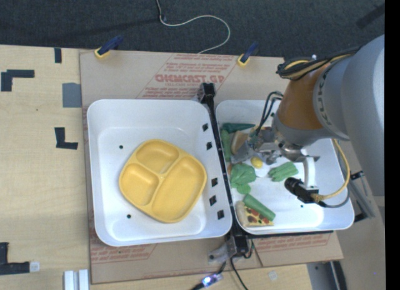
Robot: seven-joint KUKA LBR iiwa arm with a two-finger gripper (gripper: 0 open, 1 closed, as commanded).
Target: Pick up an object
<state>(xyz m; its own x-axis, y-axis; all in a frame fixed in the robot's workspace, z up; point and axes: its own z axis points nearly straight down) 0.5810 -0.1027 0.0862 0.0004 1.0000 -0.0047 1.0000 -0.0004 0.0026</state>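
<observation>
Holding yellow plate (pixel 163 180) in left bin (pixel 103 120), toys in right bin (pixel 331 220)

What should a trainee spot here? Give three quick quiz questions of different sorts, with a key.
1. True or false: the yellow divided plate lies in the left bin.
2. Which bin does the arm reach over?
A. left bin
B. right bin
C. neither
3. Fill in: the pizza slice toy lies near the right bin's ____ edge.

Key: 1 true; 2 B; 3 front (lower)
</observation>
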